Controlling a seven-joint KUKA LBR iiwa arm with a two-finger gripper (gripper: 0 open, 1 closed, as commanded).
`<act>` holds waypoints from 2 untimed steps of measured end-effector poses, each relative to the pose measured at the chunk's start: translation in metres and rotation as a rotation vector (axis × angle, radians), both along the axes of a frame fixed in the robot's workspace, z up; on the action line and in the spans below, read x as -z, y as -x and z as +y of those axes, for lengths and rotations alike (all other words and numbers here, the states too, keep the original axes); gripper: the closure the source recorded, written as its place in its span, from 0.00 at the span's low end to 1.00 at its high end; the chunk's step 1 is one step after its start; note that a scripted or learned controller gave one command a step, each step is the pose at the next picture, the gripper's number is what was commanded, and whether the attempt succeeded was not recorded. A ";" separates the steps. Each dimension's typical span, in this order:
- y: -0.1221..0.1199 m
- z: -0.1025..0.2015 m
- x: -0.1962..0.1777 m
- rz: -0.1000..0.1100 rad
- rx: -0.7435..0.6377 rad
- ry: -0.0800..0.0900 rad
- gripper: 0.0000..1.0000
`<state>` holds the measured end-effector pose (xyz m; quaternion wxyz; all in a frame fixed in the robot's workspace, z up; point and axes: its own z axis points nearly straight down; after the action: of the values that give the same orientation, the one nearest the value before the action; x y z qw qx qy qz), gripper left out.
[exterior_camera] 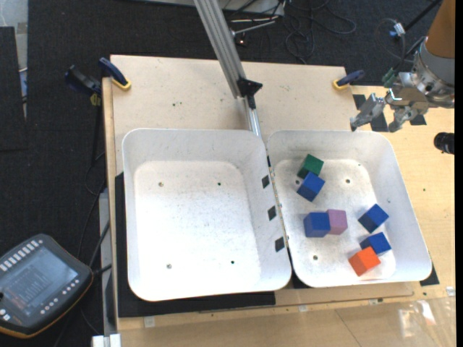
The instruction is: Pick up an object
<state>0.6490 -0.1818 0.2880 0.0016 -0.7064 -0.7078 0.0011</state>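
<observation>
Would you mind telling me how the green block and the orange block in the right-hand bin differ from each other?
The green block lies at the far end of the right bin, while the orange block lies near its front rim. The green block touches one blue block just in front of it; the orange block touches another blue block just behind it. Both look like small cubes of similar size, resting on the bin floor, apart from the gripper.
</observation>
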 end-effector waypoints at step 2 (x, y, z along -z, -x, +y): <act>0.002 0.011 0.054 0.002 -0.001 0.000 0.00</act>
<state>0.6475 -0.1712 0.2339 0.0022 -0.7062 -0.7080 0.0016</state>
